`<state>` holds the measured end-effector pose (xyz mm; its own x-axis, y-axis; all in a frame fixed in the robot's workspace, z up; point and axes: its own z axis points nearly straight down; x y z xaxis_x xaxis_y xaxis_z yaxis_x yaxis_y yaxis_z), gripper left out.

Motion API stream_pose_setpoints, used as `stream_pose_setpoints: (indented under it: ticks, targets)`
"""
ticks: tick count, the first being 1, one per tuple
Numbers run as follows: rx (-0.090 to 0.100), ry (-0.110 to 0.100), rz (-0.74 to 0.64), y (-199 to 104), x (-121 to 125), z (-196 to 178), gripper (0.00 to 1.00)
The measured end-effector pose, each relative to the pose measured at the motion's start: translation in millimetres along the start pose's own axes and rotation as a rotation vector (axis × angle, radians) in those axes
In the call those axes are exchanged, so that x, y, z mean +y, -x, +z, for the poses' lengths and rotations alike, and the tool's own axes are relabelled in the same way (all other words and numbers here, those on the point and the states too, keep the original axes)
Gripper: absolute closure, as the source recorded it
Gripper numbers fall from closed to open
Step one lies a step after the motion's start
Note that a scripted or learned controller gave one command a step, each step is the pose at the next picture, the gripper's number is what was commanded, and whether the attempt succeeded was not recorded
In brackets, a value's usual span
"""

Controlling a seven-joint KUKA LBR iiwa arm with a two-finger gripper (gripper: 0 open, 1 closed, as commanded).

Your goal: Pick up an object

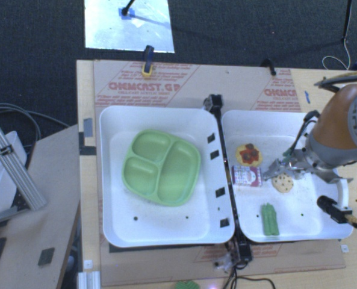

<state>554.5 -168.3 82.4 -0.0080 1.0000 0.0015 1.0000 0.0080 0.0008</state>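
Observation:
The right bin (298,125) holds a small red and yellow pizza-like toy (249,154), a white and purple packet (246,176), a tan cookie (282,184) and a green ridged piece (270,218). My gripper (275,171) hangs low over the middle of this bin. It sits just above the cookie and right beside the packet's right end. Nothing can be seen held in it.
The left bin (115,221) carries a green divided plate (161,167). A black divider with clips (222,161) runs between the bins. The arm's orange and grey body (341,131) covers the right bin's right side. Cables lie at the bench's right edge.

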Motion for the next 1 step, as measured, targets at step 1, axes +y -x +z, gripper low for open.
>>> stream_pose_setpoints:
  ticks: [1]
  targets:
    - [-0.005, 0.003, 0.011, 40.6, -31.9, -48.2, 0.00]
